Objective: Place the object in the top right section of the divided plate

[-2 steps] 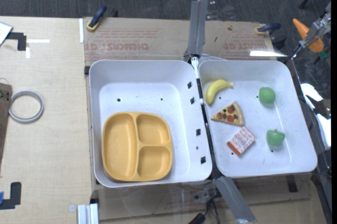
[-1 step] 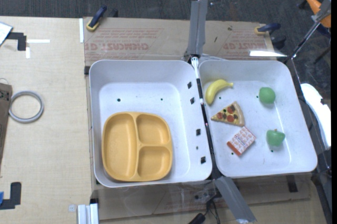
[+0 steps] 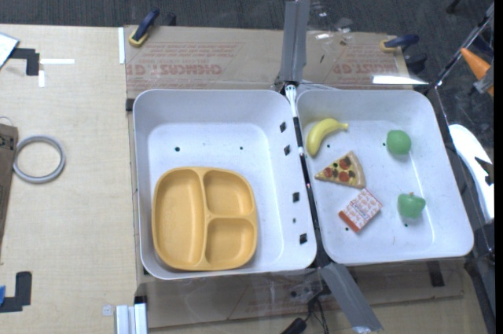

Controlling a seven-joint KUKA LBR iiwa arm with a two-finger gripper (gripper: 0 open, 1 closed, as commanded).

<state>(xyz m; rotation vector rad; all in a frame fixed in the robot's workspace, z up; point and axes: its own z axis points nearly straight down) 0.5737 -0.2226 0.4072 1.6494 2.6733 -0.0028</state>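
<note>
Well, from my remote seat I get little of the arm: an orange patch (image 3: pixel 477 62) and a pale grey part (image 3: pixel 472 155) at the far right, beside the right bin's (image 3: pixel 377 254) outer rim. Whether the hand is released or clenched I cannot tell. With the hand itself not made out, I place everything from that arm side. Closest to it lie two green pieces, a round green fruit (image 3: pixel 398 141) toward the back and a green pepper-like toy (image 3: pixel 411 204) toward the front, both well apart from each other. A step farther from the arm sit a small red-and-white box (image 3: pixel 360 210) and a pizza slice (image 3: pixel 343 170), just beside each other. The banana (image 3: pixel 322 133) lies farther still, near the rim where the two bins meet. Any of these could be the object meant; all five rest on the right bin's floor. Beyond them, across the shared rim, the left bin (image 3: pixel 204 116) carries the yellow divided plate (image 3: pixel 202 222) in its front half. Its top right section (image 3: pixel 226 195) is the smaller rear compartment on the side facing the arm. Farthest from the arm, a roll of tape (image 3: pixel 37 159) lies on the wooden bench (image 3: pixel 78 246).
</note>
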